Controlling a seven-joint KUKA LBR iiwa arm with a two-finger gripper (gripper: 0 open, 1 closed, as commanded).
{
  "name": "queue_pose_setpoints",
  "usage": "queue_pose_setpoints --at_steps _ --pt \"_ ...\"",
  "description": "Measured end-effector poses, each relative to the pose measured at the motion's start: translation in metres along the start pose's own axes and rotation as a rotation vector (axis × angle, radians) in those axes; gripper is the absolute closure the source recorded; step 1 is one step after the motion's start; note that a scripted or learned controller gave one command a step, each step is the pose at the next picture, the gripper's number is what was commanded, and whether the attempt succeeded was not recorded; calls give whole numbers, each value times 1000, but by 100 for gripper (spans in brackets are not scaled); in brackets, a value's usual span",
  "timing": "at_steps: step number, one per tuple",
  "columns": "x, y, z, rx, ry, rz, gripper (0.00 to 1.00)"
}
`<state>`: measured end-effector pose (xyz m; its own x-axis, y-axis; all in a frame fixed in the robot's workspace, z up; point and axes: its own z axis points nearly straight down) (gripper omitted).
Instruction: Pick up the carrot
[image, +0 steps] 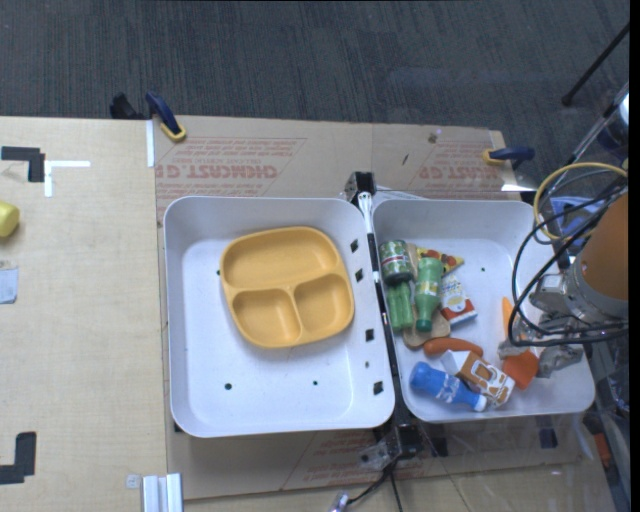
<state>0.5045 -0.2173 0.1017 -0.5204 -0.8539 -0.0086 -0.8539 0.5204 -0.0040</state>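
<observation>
The approach is in hand: the metal two-finger tool (540, 350) hovers at the right bin's (480, 222) right edge, its state impossible to tell; the orange tapered carrot (521, 370) lies just below it, touching a snack packet (487, 380); next, descend squarely over it.

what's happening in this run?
The arm's end effector is low over the right bin's right side, right at the carrot. Whether it has a grip is unclear. Bottles, a sausage and packets sit in that bin; the left bin holds a yellow tray.
</observation>
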Motion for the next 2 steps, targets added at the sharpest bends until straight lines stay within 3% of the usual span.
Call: queue_pose_setpoints --at_steps 1,2 --pt "-48 16 -107 1 3 127 100" --pt "-111 38 -79 -3 5 325 100"
